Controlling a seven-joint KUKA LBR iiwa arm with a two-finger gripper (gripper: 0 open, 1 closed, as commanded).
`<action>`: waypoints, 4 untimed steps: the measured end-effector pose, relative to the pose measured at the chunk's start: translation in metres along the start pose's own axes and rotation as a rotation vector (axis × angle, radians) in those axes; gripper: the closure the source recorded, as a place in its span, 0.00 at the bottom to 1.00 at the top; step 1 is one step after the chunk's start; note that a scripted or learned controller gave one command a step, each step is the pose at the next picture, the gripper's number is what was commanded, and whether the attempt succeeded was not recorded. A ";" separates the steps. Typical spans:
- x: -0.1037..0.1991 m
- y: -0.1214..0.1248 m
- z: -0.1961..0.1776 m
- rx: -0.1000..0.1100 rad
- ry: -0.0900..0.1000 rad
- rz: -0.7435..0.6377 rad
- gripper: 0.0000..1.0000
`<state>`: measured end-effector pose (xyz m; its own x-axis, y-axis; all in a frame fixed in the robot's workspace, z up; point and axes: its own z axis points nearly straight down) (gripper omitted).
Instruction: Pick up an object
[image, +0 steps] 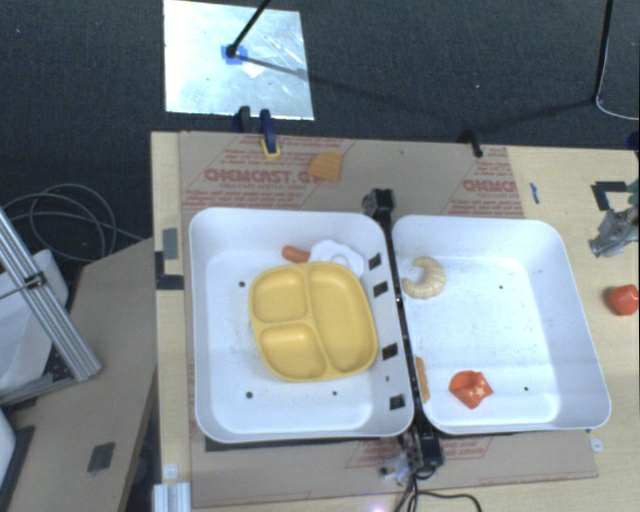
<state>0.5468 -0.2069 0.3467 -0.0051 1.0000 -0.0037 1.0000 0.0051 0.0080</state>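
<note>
A yellow divided plate (312, 322) lies in the middle of the left bin (215, 300). Behind it, near the bin's back wall, are a small orange sausage-shaped piece (295, 254) and a white flat piece (337, 258) touching the plate's far edge. In the right bin (560, 300) a pale croissant-shaped piece (425, 277) rests at the back left. A red lumpy piece (470, 388) sits at the front left. A thin orange piece (421, 378) leans on that bin's left wall.
A red block (622, 298) lies on the bench to the right of the bins. A grey metal clamp-like part (612, 230) sits at the right edge. A tan piece (325, 165) lies on the board behind the left bin. Black clips (385, 292) join the bins.
</note>
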 end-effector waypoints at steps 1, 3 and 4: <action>0.000 0.006 -0.199 -0.014 -0.005 0.000 1.00; 0.000 -0.062 -0.109 0.014 0.006 0.006 0.00; 0.000 -0.058 -0.124 0.000 0.000 0.000 1.00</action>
<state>0.4875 -0.2068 0.4705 -0.0056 1.0000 -0.0037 1.0000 0.0056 0.0081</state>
